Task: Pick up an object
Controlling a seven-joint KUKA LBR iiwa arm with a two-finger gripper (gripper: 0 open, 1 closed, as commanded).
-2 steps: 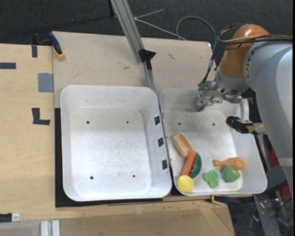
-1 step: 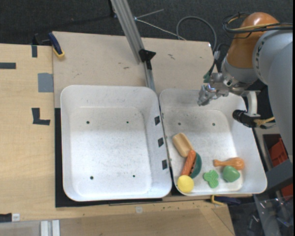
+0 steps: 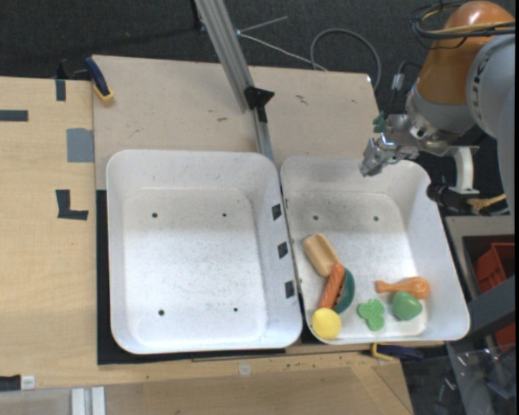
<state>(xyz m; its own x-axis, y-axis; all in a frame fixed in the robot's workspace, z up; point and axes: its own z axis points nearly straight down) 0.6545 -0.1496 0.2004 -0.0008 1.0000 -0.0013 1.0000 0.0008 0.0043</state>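
Toys (image 3: pixel 363 292) crowd right bin's (image 3: pixel 432 232) near edge, far half open — claw (image 3: pixel 374 164) above far rim, grip unreadable.

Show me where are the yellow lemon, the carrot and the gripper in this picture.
yellow lemon (image 3: pixel 326 322): camera view, middle of its round body, in the right bin.
carrot (image 3: pixel 332 287): camera view, middle of its orange length.
gripper (image 3: pixel 371 164): camera view, at its tip, over the right bin's far edge.
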